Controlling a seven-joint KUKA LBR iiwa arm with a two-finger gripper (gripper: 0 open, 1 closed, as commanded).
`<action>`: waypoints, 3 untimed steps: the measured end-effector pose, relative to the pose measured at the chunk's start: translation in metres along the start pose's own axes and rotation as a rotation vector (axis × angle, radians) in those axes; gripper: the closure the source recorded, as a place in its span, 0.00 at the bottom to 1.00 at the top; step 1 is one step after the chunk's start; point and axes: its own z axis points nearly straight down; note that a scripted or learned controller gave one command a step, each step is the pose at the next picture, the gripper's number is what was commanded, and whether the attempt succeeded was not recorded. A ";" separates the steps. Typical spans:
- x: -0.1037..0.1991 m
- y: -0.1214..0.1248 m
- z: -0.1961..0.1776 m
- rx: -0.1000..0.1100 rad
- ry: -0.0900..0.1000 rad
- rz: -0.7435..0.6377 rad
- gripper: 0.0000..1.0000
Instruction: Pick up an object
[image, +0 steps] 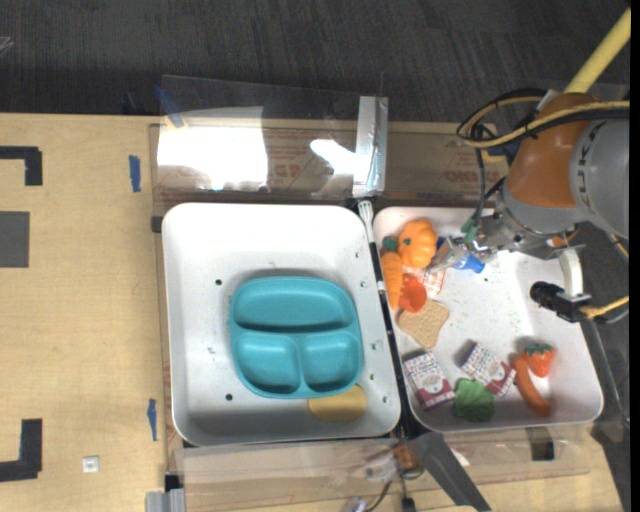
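My gripper (468, 248) hangs low over the back of the right bin (575, 400), just right of an orange pumpkin (418, 240). A small blue piece (472, 264) shows right beneath it. Close by on the left lie an orange item (391, 270) and a red-orange item (413, 292). A slice of toast (425, 322) rests in front of them. Toward the bin's front lie two small printed boxes (428, 378) (486, 365), a green item (474, 398), a tomato (540, 358) and a carrot (531, 390).
The left bin (190, 260) holds a teal divided plate (296, 333) and a yellow piece (338, 404) at its front edge. A clear panel (270, 150) stands behind the bins. The arm's orange band (545, 165) and cables sit above the right bin's back right corner.
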 end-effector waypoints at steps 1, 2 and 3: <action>-0.003 0.001 -0.013 -0.004 -0.006 0.001 1.00; -0.003 0.001 -0.012 -0.002 -0.006 0.001 0.00; 0.025 0.014 -0.032 0.031 0.008 0.240 0.00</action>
